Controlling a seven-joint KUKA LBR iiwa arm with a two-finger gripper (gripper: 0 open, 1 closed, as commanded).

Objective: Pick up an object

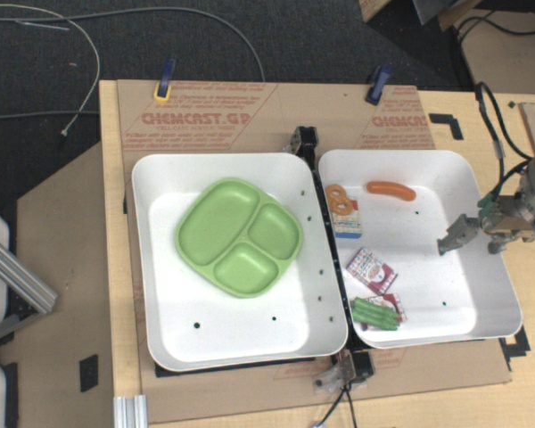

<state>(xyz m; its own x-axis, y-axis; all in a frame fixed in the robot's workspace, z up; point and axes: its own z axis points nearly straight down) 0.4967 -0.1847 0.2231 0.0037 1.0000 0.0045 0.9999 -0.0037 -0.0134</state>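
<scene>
Rightward, pincer [468,236] over right bin [446,172] rim.

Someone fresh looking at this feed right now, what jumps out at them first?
The green divided plate lying tilted in the middle of the left bin. Then the right bin, with small items along its left side: an orange sausage, a pretzel packet, and the gripper above its right half.
</scene>
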